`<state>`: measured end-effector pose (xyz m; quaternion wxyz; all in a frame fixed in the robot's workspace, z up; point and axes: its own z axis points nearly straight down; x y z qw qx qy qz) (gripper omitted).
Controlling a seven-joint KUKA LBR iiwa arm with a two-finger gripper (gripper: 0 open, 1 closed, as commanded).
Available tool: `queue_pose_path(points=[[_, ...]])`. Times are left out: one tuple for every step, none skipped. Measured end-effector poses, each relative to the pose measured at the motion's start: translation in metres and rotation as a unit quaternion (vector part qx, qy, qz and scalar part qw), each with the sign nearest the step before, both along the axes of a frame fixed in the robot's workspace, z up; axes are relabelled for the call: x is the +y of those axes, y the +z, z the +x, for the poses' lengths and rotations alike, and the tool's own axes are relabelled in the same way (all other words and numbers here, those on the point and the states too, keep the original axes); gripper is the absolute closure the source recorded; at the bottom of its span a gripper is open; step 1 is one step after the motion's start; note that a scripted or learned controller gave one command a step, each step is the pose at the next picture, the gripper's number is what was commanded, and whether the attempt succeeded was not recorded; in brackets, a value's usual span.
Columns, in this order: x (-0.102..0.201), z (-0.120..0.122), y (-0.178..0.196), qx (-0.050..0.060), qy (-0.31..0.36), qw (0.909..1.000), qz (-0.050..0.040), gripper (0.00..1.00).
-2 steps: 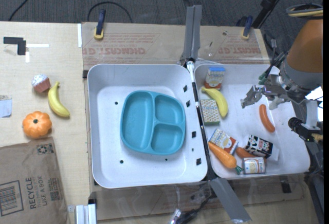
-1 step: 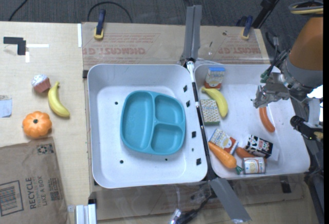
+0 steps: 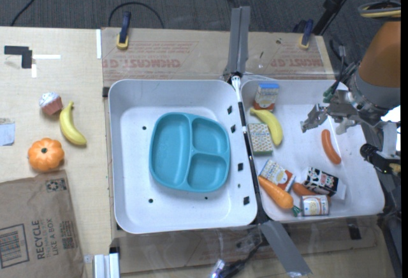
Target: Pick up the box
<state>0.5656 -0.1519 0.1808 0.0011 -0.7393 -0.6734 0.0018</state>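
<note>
Gripper (image 3: 314,120) poised over the upper middle of the right bin (image 3: 299,88), arm reaching in from the right. Open or closed: cannot tell from this angle. Nothing seen in its grasp.

Just beside, lower right: red sausage (image 3: 330,146), lying loose. To the left: banana (image 3: 271,125), leaning against a speckled green packet (image 3: 260,138) by the bin's left wall. Further up, a blue-topped carton (image 3: 266,95) in the top left corner.

Box (image 3: 276,175) taken as the small orange-and-white one, lower left part of the right bin, well apart from the gripper. Lying flat, turned at a slant to the bin walls. White face with orange printing, details too small to read. Carrot (image 3: 275,192) touching or nearly touching its lower edge; cow-patterned carton (image 3: 320,181) near on the right, with a small can (image 3: 314,206) below that.

Handling, as a guess: light printed card, likely hollow, stiff at the edges but apt to dent on the broad face. Smooth print, somewhat slippery. Best taken across the short width, on the two long edges, approached from above with a wrist turn to match the slant. Risk: nudging the carrot, or sliding the box instead of lifting.

Beyond: left bin (image 3: 127,162) holding a blue divided tray (image 3: 190,152).
</note>
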Motion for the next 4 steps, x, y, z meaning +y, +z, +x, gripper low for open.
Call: queue_pose_path(points=[[0.032, -0.073, -0.077, 0.000, 0.055, 0.9985, 0.0010, 0.00], [0.054, -0.041, -0.067, -0.001, 0.038, 0.9993, 0.0003, 0.00], [0.055, -0.076, -0.084, -0.008, 0.058, 0.9983, -0.0004, 0.00], [0.055, -0.076, -0.085, -0.008, 0.058, 0.9983, -0.0003, 0.00]])
